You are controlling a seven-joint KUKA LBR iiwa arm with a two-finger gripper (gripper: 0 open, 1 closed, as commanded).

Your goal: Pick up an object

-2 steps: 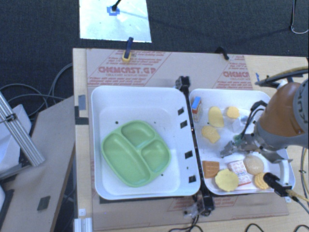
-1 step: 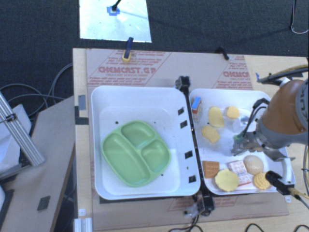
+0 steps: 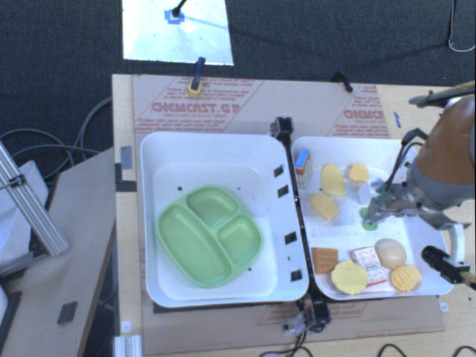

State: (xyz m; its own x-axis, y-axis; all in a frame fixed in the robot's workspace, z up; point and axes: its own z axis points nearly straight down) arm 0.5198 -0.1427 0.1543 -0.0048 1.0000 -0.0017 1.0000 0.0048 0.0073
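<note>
The right bin [image 3: 416, 149] holds several toy foods. My gripper [image 3: 377, 210] hangs low over the middle of this bin, reaching in from the right. Just under its tip lies a small green piece [image 3: 369, 217], partly hidden by the gripper. Close by are a yellow wedge [image 3: 324, 206], a yellow chunk [image 3: 332, 178] and a smaller yellow piece [image 3: 358, 172]. Along the front of the bin lie a brown cracker [image 3: 325, 259], a yellow disc [image 3: 349, 277], a red and white packet [image 3: 367, 262], a beige egg [image 3: 391, 253] and a ridged yellow round [image 3: 405, 277].
The left bin [image 3: 171, 155] holds a green divided tray [image 3: 210, 233]. A black divider with clips [image 3: 290, 192] runs between the bins. A small blue and orange box [image 3: 301, 160] lies at the right bin's back left. The arm's orange-brown body [image 3: 450, 155] looms over the right edge.
</note>
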